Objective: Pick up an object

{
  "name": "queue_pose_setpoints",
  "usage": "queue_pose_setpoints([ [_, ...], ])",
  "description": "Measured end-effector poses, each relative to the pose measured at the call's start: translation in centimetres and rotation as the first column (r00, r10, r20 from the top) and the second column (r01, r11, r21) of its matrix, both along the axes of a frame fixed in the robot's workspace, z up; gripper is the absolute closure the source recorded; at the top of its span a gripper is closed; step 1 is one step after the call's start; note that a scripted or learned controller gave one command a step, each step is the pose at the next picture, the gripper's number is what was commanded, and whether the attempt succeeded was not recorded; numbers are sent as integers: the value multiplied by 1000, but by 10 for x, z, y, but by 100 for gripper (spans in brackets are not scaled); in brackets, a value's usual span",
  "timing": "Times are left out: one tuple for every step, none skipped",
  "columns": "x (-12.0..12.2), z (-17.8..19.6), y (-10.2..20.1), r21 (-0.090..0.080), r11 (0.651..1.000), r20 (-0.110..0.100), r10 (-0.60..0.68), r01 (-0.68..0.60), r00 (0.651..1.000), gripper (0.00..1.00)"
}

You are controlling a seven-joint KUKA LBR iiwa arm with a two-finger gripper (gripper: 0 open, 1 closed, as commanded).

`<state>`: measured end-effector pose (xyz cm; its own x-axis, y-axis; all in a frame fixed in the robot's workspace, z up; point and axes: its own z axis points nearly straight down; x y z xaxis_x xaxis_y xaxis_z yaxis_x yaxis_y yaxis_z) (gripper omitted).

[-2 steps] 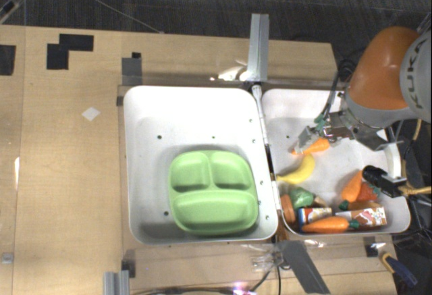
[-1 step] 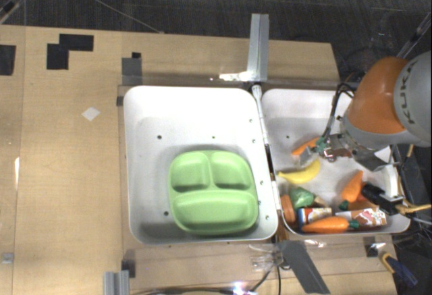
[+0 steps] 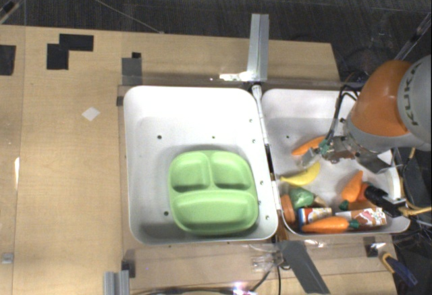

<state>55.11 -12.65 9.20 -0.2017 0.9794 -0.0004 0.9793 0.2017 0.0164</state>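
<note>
Green divided tray, one, in the left bin; three carrots, one banana, one bottle at the right bin's lower end. Gripper over the upper carrot, finger state impossible to tell.

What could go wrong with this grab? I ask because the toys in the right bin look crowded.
1. The gripper sits between an orange carrot and the banana, so it may nudge one aside instead of catching it.
2. The bottle and other toys are heaped in the right bin's near corner, so two could lift or snag together.
</note>
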Motion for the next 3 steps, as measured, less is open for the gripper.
queue_pose_setpoints([
  [3, 13, 1, 1, 1000, 9, -1, 1, 1000, 100],
  [19, 94, 58, -2, 997, -10, -74, 74, 997, 100],
  [19, 94, 58, -2, 997, -10, -74, 74, 997, 0],
])
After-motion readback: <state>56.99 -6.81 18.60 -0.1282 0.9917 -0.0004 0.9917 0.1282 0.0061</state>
